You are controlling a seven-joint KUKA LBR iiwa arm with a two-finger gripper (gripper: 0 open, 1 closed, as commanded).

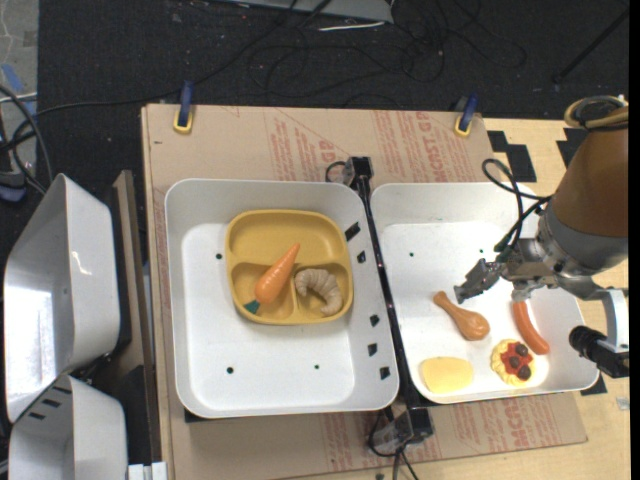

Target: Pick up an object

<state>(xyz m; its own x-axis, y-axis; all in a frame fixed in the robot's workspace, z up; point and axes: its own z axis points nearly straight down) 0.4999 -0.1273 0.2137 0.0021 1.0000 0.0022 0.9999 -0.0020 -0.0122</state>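
Red print, unreadable, on cardboard point(480, 430) under both bins; end effector point(478, 283) state indiscernible, above drumstick point(462, 315).

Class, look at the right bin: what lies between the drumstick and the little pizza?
Nothing: in the camera view, bare white bin floor separates the drumstick from the pizza.

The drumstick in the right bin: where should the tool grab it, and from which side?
Grip the drumstick across its thin shaft near the upper-left end, coming straight down from above. It lies flat, slanting from upper left to its bulbous lower-right end, so probably set the fingers across that slant. The sausage lies apart to the right. The tool hovers just above it.
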